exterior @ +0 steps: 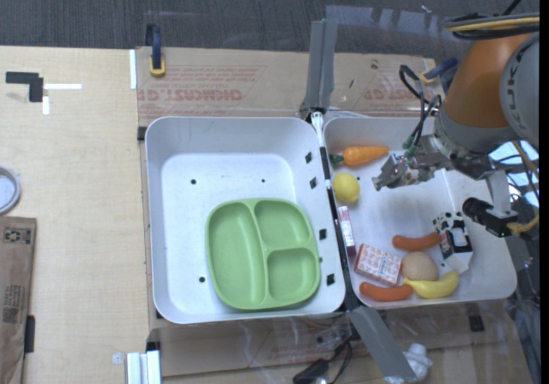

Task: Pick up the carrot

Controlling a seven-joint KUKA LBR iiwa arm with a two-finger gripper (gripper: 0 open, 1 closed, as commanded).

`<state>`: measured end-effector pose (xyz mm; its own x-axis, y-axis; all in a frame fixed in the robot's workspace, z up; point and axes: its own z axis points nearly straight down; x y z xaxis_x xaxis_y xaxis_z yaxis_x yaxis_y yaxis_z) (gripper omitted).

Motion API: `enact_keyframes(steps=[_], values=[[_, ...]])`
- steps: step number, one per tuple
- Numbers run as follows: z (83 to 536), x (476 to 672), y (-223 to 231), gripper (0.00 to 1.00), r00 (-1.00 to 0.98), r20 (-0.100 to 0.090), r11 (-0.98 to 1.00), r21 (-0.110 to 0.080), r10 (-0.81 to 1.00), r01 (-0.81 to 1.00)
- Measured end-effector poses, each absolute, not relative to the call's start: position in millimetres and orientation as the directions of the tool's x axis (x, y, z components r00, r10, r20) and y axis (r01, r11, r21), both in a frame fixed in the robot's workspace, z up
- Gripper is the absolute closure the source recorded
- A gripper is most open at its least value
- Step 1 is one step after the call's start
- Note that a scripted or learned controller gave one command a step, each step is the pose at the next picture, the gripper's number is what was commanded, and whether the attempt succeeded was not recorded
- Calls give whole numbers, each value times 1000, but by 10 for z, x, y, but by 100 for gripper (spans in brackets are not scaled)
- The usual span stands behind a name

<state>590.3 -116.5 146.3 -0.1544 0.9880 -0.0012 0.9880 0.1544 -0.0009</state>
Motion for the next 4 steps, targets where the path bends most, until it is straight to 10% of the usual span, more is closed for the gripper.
enact_keyframes(steps=[1,3,4], values=[[2348,5396,-1563,0,-278,-2,278,0,961,961],[926,6541,-1376,0,-271,-2,271,1,963,963],[921,6568,-1079,0,-203,-6,203,-7,979,979]])
